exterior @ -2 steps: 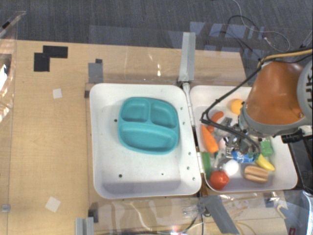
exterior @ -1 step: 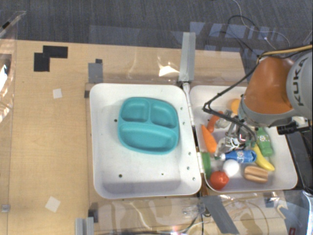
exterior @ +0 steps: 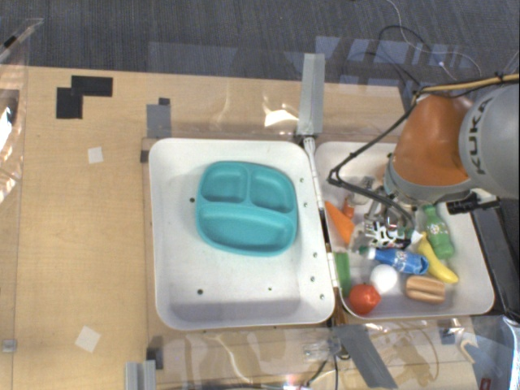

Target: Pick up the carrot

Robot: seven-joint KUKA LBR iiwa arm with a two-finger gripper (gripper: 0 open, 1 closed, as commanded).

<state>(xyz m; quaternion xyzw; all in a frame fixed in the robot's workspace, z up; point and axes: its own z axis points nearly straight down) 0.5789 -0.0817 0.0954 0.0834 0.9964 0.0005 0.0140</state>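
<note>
Gripper [exterior: 380, 218] hangs low in the right bin [exterior: 479, 299], just beside the carrot [exterior: 339, 222]; can't tell its grip state amid 1 toy pile.

Robot lab: taped bench [exterior: 73, 242], carpet [exterior: 203, 15], cables [exterior: 390, 35].

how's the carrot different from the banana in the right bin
Colour: the carrot is orange, while the banana is yellow.
Place: the carrot lies against the right bin's left wall, next to the divider; the banana lies toward the opposite side, past the arm's hand.
Shape: the carrot tapers to a point, whereas the banana is curved and rounder at its ends.
Both are long toy foods lying flat in the same bin.
</note>
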